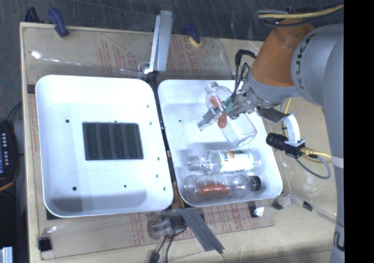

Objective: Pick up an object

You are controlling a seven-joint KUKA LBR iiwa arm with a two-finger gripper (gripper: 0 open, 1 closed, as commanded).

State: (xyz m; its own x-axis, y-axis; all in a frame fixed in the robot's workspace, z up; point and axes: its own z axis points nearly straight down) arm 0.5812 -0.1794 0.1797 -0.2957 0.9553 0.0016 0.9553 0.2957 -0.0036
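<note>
The gripper (pixel 217 113) was over the right bin (pixel 175 139), and its fingers were shut on a clear bottle (pixel 234 118) with an orange bit inside. The bottle hung tilted above the bin. Two more bottles (pixel 225 174) lay below it.

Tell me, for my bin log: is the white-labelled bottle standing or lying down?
Lying down: the white-labelled bottle rests on its side in the right bin.
</note>
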